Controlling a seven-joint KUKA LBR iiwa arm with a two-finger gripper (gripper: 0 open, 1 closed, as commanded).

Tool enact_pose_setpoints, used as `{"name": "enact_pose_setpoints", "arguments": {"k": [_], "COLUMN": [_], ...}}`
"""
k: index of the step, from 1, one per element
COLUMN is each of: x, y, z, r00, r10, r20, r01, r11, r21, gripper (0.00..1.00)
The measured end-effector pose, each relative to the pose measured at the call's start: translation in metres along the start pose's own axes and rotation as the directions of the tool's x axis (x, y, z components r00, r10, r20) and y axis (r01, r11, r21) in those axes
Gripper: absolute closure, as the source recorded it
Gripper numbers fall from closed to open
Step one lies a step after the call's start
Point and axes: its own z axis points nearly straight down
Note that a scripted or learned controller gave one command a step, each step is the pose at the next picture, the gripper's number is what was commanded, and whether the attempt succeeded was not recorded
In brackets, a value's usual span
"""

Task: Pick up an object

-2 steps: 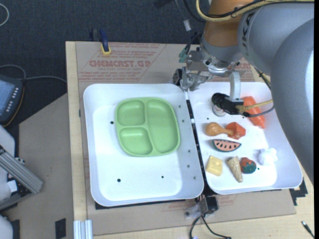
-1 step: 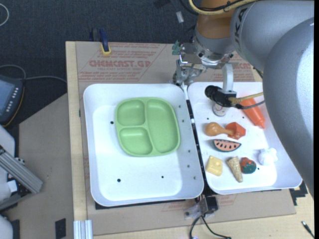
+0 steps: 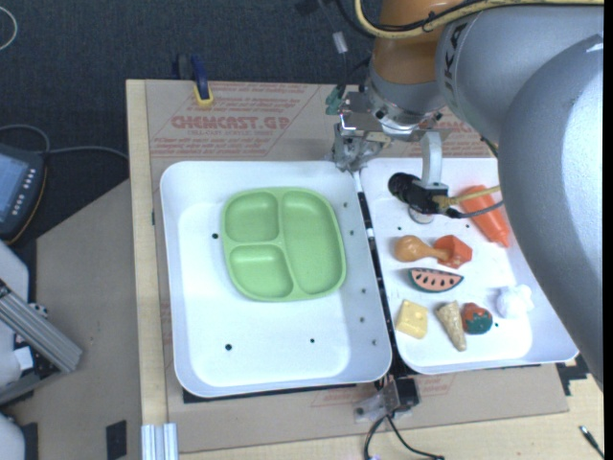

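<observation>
- Presently the end effector (image 3: 351,154) hangs at the far side of the tabletop, over the seam where the left bin (image 3: 177,257) and the right bin (image 3: 551,351) meet. Whether it is apart or together cannot be told from this angle, and nothing shows in its grip.
- Things to pick lie in both bins. A green divided plate (image 3: 284,243) sits alone in the left bin. The right bin holds a carrot (image 3: 488,217), a drumstick (image 3: 414,248), a watermelon slice (image 3: 436,279) and a cheese wedge (image 3: 413,319), among smaller pieces.
- The likeliest failure is a straight descent from here, which would strike the adjoining rims rather than any object.
- The plate is broad and shallow, so a grasp anywhere but its edge would probably slide off.
- The toy foods lie close together, so closing on one may shove a neighbour or catch two.
- The drumstick seems to touch a red piece (image 3: 456,249) beside it, though the view is too coarse to be sure.
</observation>
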Motion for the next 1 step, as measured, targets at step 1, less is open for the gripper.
{"name": "enact_pose_setpoints", "arguments": {"k": [1], "x": [0.0052], "y": [0.0009], "z": [-0.0207], "r00": [1.0], "r10": [-0.001], "r20": [-0.001], "r01": [0.001], "r11": [1.0], "r21": [-0.007], "gripper": [1.0]}}
